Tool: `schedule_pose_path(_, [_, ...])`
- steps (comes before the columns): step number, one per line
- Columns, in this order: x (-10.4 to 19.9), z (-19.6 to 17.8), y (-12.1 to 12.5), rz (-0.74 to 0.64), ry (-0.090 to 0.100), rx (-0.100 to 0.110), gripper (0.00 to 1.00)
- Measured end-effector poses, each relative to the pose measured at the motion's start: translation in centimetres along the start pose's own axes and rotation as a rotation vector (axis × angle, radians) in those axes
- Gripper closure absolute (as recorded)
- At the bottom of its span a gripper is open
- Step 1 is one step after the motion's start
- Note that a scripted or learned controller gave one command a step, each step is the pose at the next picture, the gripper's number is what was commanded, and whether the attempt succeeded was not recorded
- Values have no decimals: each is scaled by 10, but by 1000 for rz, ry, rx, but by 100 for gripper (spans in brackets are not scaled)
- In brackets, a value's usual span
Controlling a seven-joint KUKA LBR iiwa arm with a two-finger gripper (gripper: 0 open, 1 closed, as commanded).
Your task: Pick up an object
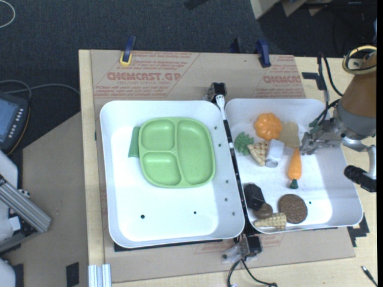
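The right bin holds several toy foods. An orange pumpkin lies at the back with a beige slab beside it. In front of them are a green broccoli piece, a tan wedge and a small white cup. A carrot lies upright in the middle. Near the front edge are a brown round cookie, a black object and a corn cob. My gripper hangs over the bin's right half, just right of the beige slab and above the carrot's top.
The left bin carries a green divided plate. A metal divider runs between the bins. The grey arm with its orange band enters from the right. Clamps sit on the board's far edge.
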State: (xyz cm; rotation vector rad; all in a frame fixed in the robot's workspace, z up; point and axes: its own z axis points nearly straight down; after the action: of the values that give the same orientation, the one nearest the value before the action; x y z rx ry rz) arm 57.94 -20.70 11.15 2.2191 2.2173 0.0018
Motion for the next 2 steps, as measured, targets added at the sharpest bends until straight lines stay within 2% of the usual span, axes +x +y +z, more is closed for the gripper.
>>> schedule_pose_path(2, [4,-114,-3,-2,-1,-4,100])
